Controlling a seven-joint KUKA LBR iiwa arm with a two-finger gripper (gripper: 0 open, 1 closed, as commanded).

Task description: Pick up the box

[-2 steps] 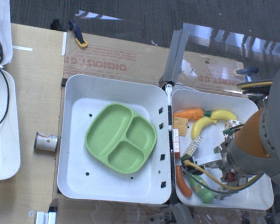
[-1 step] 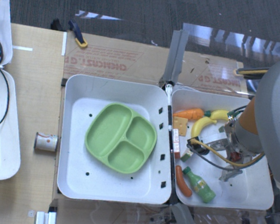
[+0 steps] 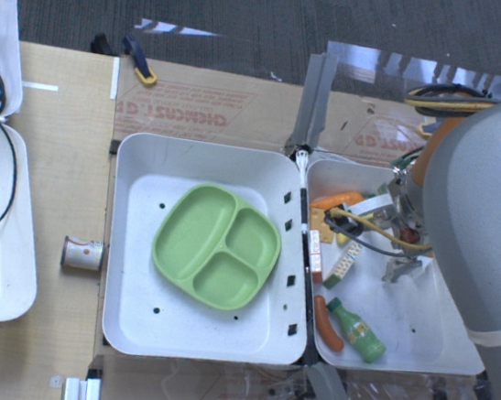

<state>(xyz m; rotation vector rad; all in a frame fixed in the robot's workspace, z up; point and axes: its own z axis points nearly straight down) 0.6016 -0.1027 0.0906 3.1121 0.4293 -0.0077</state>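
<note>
Where toys crowd, end effector [image 3: 402, 255] low.

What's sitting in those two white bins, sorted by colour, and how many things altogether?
Green: 2, a green divided plastic plate in the left bin and a small green plastic bottle in the right bin
Orange/red: 2, an orange carrot-shaped toy and a red sausage-shaped toy
Other small items under the arm: too cluttered to count
Total clearly seen: 4
</note>
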